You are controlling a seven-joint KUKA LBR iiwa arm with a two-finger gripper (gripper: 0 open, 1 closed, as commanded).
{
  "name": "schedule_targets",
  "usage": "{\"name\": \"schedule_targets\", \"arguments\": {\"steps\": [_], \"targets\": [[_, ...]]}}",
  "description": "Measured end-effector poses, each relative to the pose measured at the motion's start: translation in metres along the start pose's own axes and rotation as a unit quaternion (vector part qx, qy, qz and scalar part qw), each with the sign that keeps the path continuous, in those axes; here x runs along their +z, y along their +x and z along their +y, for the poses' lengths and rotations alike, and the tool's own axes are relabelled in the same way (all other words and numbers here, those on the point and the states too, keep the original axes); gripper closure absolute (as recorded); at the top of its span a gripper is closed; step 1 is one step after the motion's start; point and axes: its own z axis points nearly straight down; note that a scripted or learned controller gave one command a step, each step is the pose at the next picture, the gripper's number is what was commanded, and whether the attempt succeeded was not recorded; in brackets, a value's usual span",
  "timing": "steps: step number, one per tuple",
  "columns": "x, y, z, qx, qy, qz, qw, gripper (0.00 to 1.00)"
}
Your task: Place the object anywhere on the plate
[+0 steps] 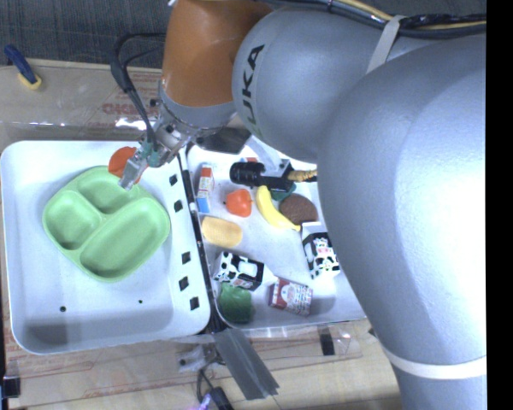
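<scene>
- We find the orange-red object (120, 159) in the left bin (34, 314), just beyond the upper rim of the green plate (107, 222) and not on it.
- The gripper (135, 167) hangs at that object's right side, over the plate's upper right edge. We cannot tell whether the jaws are open or closed, nor whether they hold the object.
- The plate has three compartments and lies flat in the upper half of the left bin.
- The arm (368, 143) reaches in from the right and covers much of the right bin (346, 313).
- In the right bin we note a small red, white and blue box (204, 186), a red round item (238, 202), a banana (274, 210), a brown item (299, 207) and a yellow block (221, 229).
- Nearer the front lie two cow-patterned items (239, 270) (322, 254), a red carton (291, 295) and a green item (235, 304).
- A blue-and-yellow tool (21, 67) lies on the surface, well apart from both bins.
</scene>
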Motion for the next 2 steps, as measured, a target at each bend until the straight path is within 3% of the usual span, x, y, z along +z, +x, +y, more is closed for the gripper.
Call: {"name": "schedule_targets", "arguments": {"steps": [1, 2], "targets": [[-0.0572, 0.0415, -0.0464, -0.046, -0.002, -0.002, 0.999, 1.0], [-0.0555, 0.042, -0.0465, -0.046, -0.001, -0.001, 0.9989, 0.0]]}}
